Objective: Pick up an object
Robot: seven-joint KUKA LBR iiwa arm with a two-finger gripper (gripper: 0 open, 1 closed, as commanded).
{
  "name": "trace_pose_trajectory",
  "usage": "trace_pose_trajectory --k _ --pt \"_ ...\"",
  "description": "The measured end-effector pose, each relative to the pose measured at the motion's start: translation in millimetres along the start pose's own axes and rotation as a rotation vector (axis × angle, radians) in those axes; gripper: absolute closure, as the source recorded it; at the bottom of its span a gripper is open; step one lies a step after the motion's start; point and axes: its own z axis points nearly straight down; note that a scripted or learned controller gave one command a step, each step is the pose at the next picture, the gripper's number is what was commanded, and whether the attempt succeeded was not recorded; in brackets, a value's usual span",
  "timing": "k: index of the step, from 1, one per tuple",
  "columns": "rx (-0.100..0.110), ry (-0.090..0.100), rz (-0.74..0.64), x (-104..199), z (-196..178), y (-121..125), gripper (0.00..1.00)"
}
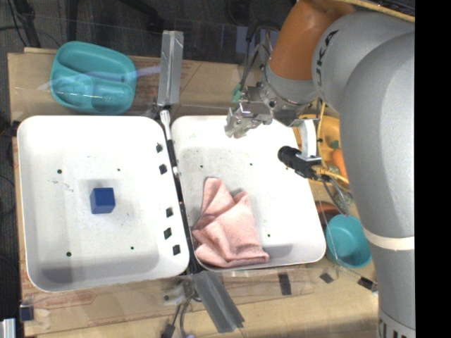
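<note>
A blue cube sits in the left bin, a little left of its middle. A crumpled pink cloth lies in the right bin near its front left. My gripper hangs over the back edge of the right bin, well behind the cloth and far right of the cube. Nothing shows between its fingers.
A teal plastic container rests on the bench behind the left bin. A small teal bowl sits at the right bin's front right corner. The grey arm covers the right side. A metal divider runs between the bins.
</note>
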Motion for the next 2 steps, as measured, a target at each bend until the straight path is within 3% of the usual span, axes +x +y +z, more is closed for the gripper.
trace_pose_trajectory --k 1,2 --pt "0.001 0.000 0.000 0 0 0 0.00" --pt "0.001 0.001 -0.173 -44 149 -19 0.00"
